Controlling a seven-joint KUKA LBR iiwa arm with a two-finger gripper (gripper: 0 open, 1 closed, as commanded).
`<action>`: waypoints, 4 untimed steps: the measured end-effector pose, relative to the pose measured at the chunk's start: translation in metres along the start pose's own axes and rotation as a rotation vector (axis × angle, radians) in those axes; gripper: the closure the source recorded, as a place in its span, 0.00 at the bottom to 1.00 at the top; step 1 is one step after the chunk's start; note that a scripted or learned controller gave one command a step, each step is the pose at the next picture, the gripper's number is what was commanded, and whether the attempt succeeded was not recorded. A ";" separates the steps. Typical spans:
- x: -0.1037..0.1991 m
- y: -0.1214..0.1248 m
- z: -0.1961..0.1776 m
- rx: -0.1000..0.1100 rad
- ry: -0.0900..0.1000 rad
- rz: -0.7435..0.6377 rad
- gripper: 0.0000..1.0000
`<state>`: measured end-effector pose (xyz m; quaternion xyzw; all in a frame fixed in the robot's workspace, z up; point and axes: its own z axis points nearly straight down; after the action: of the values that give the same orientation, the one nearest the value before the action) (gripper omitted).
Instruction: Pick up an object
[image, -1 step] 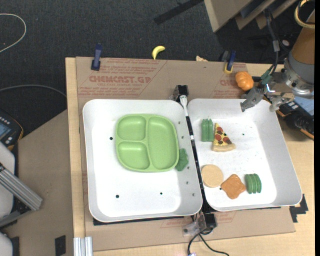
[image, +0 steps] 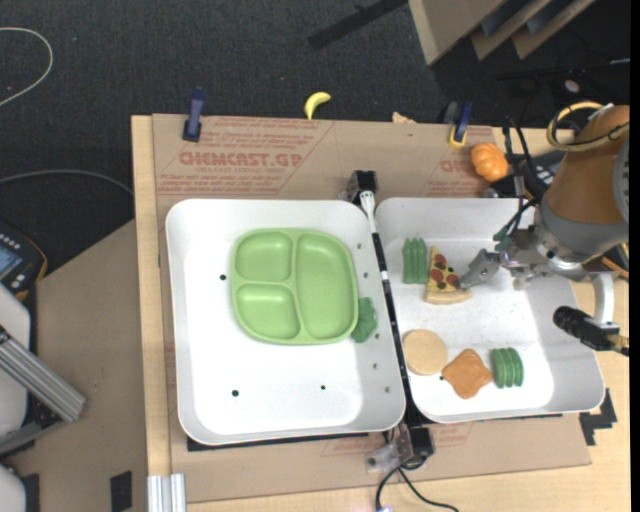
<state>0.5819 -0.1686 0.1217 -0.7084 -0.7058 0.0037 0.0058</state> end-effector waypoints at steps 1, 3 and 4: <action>0.034 0.047 0.037 -0.018 -0.003 -0.008 0.00; 0.062 -0.003 0.027 -0.014 -0.003 -0.002 1.00; 0.137 -0.038 -0.067 -0.018 -0.001 -0.009 1.00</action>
<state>0.5451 -0.0318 0.1894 -0.7051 -0.7091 -0.0022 -0.0008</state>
